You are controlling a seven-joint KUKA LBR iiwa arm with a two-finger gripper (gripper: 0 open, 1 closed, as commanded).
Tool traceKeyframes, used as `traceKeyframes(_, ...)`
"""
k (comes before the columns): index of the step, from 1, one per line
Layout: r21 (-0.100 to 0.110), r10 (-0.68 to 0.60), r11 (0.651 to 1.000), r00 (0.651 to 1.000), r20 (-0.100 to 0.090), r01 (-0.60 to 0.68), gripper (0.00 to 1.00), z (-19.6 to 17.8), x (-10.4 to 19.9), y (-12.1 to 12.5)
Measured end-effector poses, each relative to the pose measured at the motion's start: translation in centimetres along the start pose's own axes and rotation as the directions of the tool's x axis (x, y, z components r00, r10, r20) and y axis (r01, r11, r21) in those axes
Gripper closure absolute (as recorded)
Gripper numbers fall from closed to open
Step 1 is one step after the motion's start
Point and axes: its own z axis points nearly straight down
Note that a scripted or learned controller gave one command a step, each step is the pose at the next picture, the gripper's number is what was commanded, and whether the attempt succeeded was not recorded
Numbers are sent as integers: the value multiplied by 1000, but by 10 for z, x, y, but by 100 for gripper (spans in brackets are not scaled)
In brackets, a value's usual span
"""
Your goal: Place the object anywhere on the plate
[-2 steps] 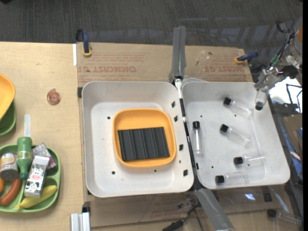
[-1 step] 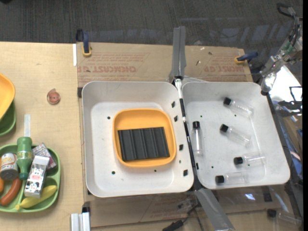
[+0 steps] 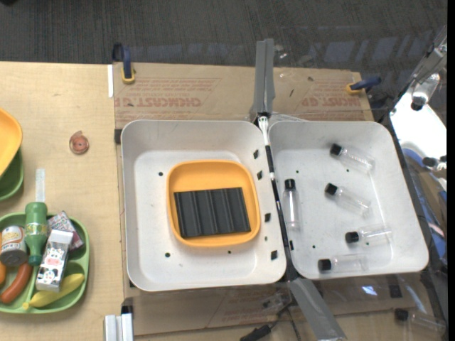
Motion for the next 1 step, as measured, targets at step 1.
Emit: traceKeyframes(1, 0, 0, 1000, 1000, 0, 0, 0, 0, 0, 0)
